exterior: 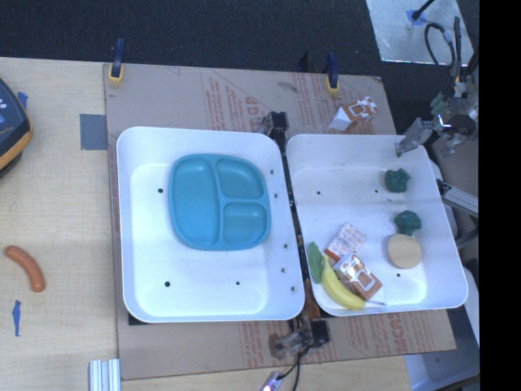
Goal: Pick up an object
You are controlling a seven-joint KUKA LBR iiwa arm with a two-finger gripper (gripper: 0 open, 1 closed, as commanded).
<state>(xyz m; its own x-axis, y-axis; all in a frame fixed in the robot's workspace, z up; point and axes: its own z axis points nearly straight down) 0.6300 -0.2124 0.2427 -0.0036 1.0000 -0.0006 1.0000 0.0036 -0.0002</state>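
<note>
Right bin point(326, 157) holds the candidates: two dark green lumps point(397, 180) and point(407, 221), a tan disc point(404, 252) just below the second lump, a banana point(339, 290) near the front wall, two printed packets point(346, 239) and point(358, 274) (the second overlapping the banana). Left bin point(130, 218) holds a blue divided plate point(220, 201).

Pincer point(407, 145) at the right bin's far right corner, above the rim, apart from everything; nothing between the fingers. Opening width too small and blurred to tell.

Nearest target: upper green lump. Judged light, probably soft or rubbery toy food, irregular but compact; take across the middle from above. Disc: stiff, flat, low profile, likely to slip. Banana: smooth, curved, best gripped across the mid-body, though the packet crowds it. Packets: thin, crinkly, poor for two fingers.
</note>
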